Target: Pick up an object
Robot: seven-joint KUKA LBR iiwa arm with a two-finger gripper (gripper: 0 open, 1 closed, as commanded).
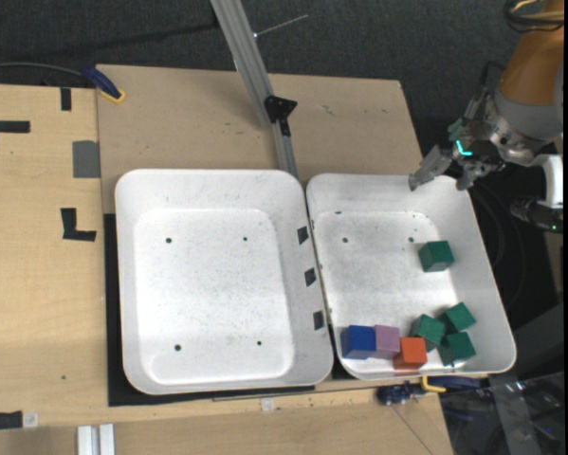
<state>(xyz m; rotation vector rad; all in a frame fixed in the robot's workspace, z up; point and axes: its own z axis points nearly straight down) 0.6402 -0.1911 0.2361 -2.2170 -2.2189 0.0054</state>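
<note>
**Arm parked at the bin corner, blocks all bunched at the bottom**

Checking in on my pick-up run. The claw (442,171) is hanging up at about 1 o'clock of the right bin (378,197), just over its top rim, with nothing between its fingers. The two fingers look spread apart to me, one tip poking left toward the rim and the other lower right, so I'd call it ready to grab rather than closed.

The stuff to pick is all in that right bin. One green block (436,255) sits on its own around 3 o'clock, well apart from the rest. The others are huddled at 5 to 6 o'clock against the bottom wall: blue block (359,340), lilac block (387,339), orange block (412,351), plus three more green ones (445,332) packed beside them. My guess is they got shoved into that corner, which leaves little finger room.

The left bin (212,188) holds no blocks. I'd go for the lone green one, since it has space on every side.
</note>
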